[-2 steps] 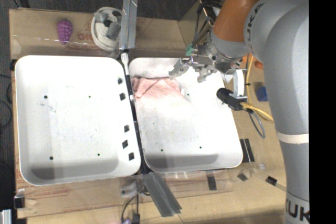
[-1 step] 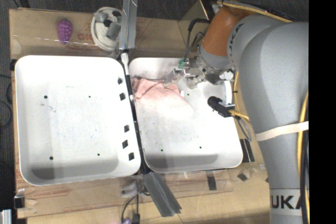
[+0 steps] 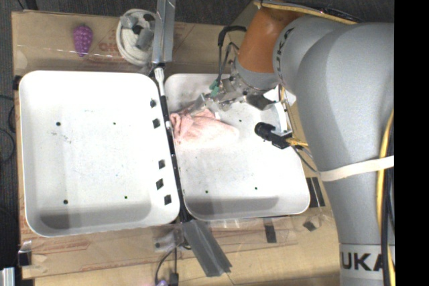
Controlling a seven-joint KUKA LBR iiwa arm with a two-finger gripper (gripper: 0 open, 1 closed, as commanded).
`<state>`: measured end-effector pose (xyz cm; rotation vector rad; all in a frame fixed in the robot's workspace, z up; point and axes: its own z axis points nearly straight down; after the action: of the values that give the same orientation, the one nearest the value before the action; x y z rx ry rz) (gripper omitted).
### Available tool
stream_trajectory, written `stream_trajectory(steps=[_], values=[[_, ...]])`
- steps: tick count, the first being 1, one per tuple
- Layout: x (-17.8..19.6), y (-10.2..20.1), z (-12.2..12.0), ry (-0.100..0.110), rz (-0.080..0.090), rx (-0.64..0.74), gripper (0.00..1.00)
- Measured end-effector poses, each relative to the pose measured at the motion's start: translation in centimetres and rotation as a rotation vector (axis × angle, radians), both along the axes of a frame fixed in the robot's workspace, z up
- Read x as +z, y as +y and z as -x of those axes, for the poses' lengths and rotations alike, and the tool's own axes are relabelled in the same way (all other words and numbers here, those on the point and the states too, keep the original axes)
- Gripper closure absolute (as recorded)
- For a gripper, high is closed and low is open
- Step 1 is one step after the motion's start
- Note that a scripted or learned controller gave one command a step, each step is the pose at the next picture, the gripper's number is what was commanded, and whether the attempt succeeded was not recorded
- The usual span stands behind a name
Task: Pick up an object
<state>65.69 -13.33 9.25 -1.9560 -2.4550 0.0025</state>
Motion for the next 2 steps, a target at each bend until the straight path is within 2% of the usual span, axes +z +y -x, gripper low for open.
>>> stream_trajectory(steps=[1, 2], values=[[0.0, -1.5, 2.8, -0.002, 0.0, 0.066, 0.0], [0.0, 2.6, 4.9, -0.001, 0.0, 0.185, 0.0]])
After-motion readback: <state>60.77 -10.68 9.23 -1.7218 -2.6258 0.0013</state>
